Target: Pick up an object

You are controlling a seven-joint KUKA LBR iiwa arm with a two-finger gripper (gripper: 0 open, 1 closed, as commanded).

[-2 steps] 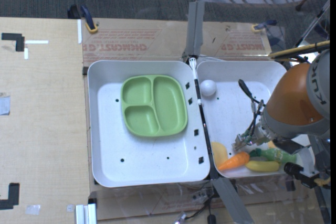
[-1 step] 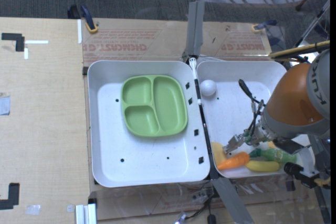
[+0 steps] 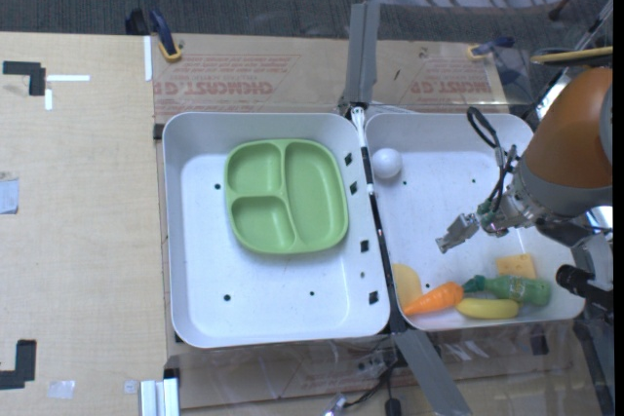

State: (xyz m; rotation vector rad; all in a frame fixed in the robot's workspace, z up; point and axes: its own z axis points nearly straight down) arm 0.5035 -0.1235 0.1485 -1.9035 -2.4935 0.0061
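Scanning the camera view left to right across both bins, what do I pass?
Green divided plate → white ball → orange carrot → end effector → yellow cheese wedge

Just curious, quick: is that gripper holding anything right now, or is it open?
Gripper: cannot be told; it hangs over the right bin, nothing seen in it.

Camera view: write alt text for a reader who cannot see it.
A grey arm's claw hovers over the right bin, above a carrot, a banana and other toy food along its near edge, with a white ball by its far-left corner. The left bin holds a green divided plate.
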